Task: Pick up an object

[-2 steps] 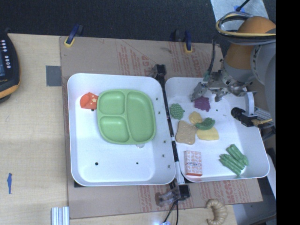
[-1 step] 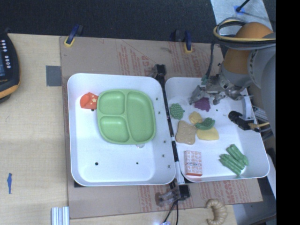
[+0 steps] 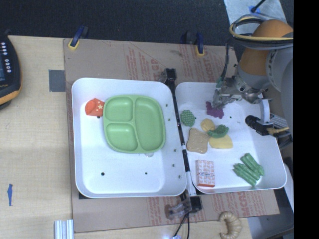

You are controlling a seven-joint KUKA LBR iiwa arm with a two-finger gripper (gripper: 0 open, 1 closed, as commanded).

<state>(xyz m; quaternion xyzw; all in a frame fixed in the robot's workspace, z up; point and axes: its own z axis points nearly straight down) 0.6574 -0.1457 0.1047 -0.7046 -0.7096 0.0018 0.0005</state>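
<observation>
Camera view: grey arm with orange band enters from 3 o'clock, claw (image 3: 225, 96) low over the far end of the right white bin (image 3: 271, 180). Can't tell the claw's state, wrist hardware hides it. Nearest candidate is the small purple toy piece (image 3: 215, 110), just beside the claw toward 7 o'clock; it's squat, no clear long axis. Contact or apart, can't tell. Past it toward 7 o'clock: green bumpy round toy (image 3: 188, 117), tan flat slab (image 3: 198, 140), yellow lumpy piece (image 3: 221, 142) with a green leafy bit (image 3: 219, 131) on top, all bunched mid-bin. Red-and-white small box (image 3: 205, 173) at 6 o'clock by the near rim; green bean bundle (image 3: 248, 169) at 5 o'clock, well apart from the rest. My read: purple piece is the short move, open floor around it except the far rim close at 12. Left white bin (image 3: 84, 178) holds the green three-compartment plate (image 3: 134, 123) and a red toy (image 3: 93, 106) at its 9 o'clock.
</observation>
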